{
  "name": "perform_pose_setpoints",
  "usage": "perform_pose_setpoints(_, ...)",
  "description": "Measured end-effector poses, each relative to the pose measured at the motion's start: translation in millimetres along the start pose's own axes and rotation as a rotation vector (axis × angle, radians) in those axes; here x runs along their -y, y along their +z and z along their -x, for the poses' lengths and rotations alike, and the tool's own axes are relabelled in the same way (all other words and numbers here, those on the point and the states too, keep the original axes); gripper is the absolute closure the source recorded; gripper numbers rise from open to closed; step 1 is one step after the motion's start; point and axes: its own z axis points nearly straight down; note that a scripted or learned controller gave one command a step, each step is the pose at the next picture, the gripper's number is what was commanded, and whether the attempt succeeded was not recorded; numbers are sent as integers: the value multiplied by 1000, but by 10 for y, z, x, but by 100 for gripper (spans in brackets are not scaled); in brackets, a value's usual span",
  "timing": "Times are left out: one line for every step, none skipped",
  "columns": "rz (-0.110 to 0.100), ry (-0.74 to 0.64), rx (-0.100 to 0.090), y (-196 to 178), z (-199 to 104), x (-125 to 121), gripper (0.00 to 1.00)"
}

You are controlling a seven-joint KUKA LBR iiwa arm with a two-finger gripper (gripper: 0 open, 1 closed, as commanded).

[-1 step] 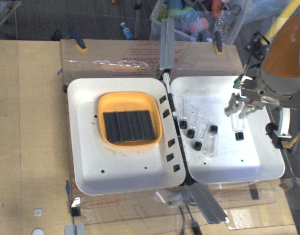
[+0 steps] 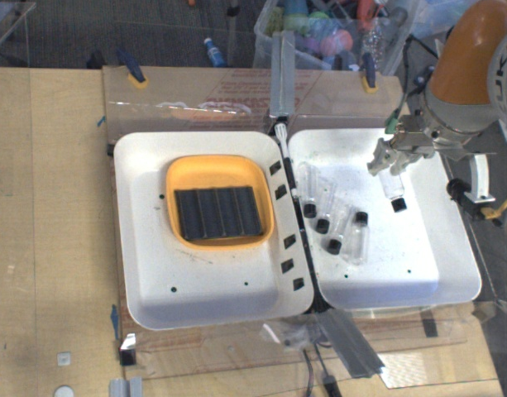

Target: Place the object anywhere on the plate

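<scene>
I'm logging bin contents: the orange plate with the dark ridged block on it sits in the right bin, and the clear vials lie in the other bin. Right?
Not quite. The camera view shows the orange plate, with the dark ridged block on it, in the left bin. The clear vials lie in the other, right bin.

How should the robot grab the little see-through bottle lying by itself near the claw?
Grip the clear vial across its narrow body, just above the black cap, coming straight down from above. It seems to lie flat and apart from the other vials, leaving room for the gripper.
</scene>
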Motion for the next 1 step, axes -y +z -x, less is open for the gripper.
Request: perform_pose_setpoints(1,-196,1,37,-13,-402,100)
